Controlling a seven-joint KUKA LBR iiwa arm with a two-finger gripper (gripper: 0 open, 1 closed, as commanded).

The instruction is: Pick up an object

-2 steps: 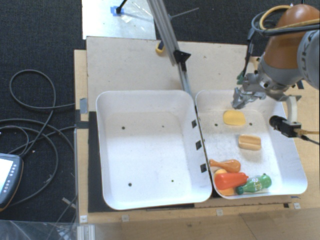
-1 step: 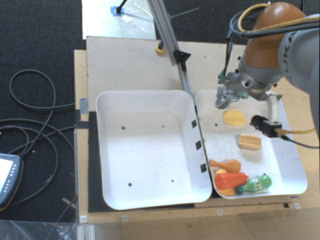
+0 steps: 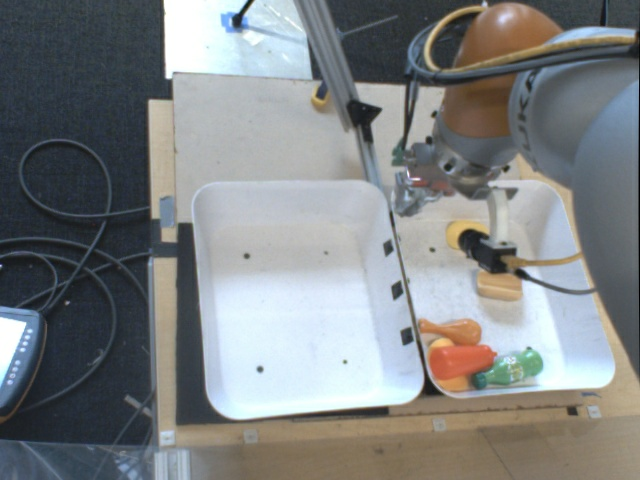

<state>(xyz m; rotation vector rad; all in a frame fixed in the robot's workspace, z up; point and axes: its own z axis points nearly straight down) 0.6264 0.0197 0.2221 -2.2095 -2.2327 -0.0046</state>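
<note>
Arm: grey, smooth and rounded arm [image 3: 585, 108] with a glossy orange band [image 3: 495, 53] above the wrist, reaching in from the right.
Hand: metallic hand [image 3: 409, 196] over the far left corner of the right bin, just beside the wall where the two bins meet. Whether it is spread or pressed together cannot be told, and nothing is seen held in it.
Left bin: shallow white left bin [image 3: 300, 298], matte with rounded corners and a few small dark specks on its floor.
Right bin: shallow white right bin [image 3: 592, 353] of the same make, touching the left bin along one side.
Objects to pick: all lie in the right bin.
Yellow piece: small, round yellow piece [image 3: 462, 233] near the far side, partly hidden.
Tan block: pale, bread-like tan block [image 3: 498, 287] with soft edges, near the middle.
Drumstick shape: smooth orange drumstick shape [image 3: 450, 330], narrow at one end.
Red-orange piece: stubby, glossy red-orange piece [image 3: 462, 358], just beside the bottle.
Bottle: small green bottle [image 3: 510, 368] lying on its side at the near edge.
Surface: flat, pale, board-like surface [image 3: 250, 133] under both bins.
</note>
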